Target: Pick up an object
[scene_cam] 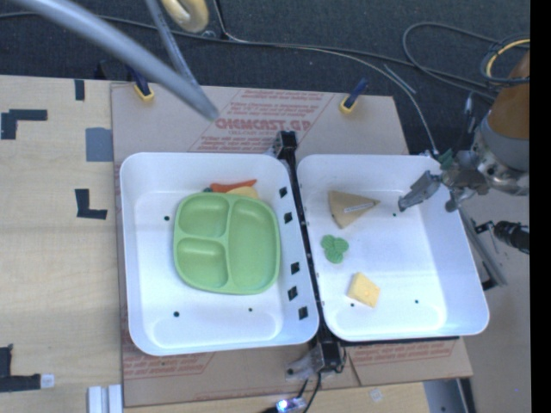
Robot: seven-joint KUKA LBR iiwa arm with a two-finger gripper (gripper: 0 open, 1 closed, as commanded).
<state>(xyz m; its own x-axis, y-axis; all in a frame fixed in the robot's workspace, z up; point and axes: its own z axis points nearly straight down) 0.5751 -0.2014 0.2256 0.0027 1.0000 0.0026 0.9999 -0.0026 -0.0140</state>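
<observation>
Camera view, single frame. We take the black divider (297,231) between the two white bins as our landmark.

Right of the divider, the right bin (448,317) holds three loose items. A tan wedge-shaped piece (349,206) lies closest to the far rim, a short way right of the divider. A small green leafy piece (335,248) sits just right of the divider, nearer the camera than the wedge. A yellow block (364,290) lies further right and nearer still, apart from both others.

Left of the divider, the left bin (142,317) carries a green sectioned tray (227,242) with three compartments. An orange strip (232,185) and a pale yellow bit (244,193) show at the tray's far edge, partly hidden by it.

The end effector (428,189) hangs over the right bin's far right corner, well right of the divider and clear of the wedge. We see two dark fingers (413,196) splayed apart, so we log it as parted, with nothing between them.

Both bins rest on a brown cardboard sheet (258,114) on the worktop (52,256).
</observation>
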